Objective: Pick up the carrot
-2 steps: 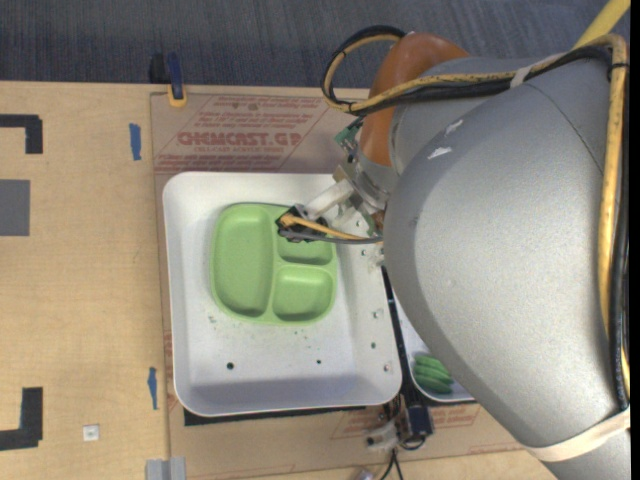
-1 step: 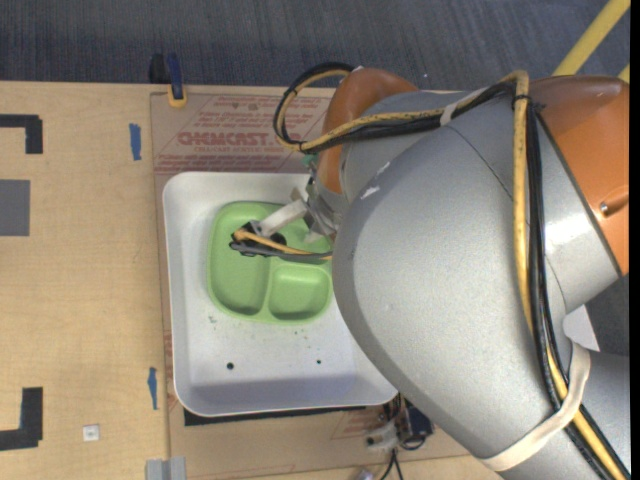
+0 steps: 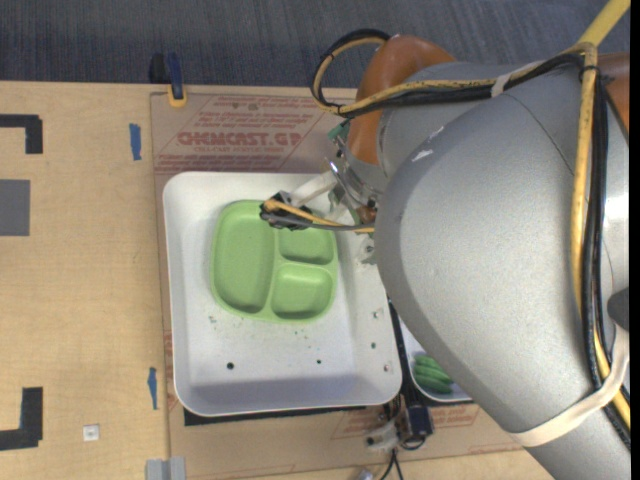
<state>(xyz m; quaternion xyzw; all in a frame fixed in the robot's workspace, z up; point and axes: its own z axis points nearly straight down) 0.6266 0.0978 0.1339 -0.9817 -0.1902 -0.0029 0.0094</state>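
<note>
Green plastic plate [image 3: 270,263], divided in three, is seen in the white left bin [image 3: 200,368] beside the grey arm [image 3: 480,248].

The plate is set toward the far half of the left bin, with one long compartment on its left side and two smaller ones on its right; dark specks [image 3: 300,333] are scattered on the bin floor just beside its near edge; the arm, marked by its orange band [image 3: 395,78], is stretched in from the right and most of the right bin [image 3: 445,396] is covered by it; a ribbed green thing [image 3: 430,371] is seen in that bin's near corner; the hand [image 3: 340,200] is placed at the plate's far right corner, and whether it is open or closed cannot be told; where the carrot lies cannot be told; both bins are borne on a brown desk [image 3: 80,268] marked with bits of blue tape [image 3: 135,140].
</note>
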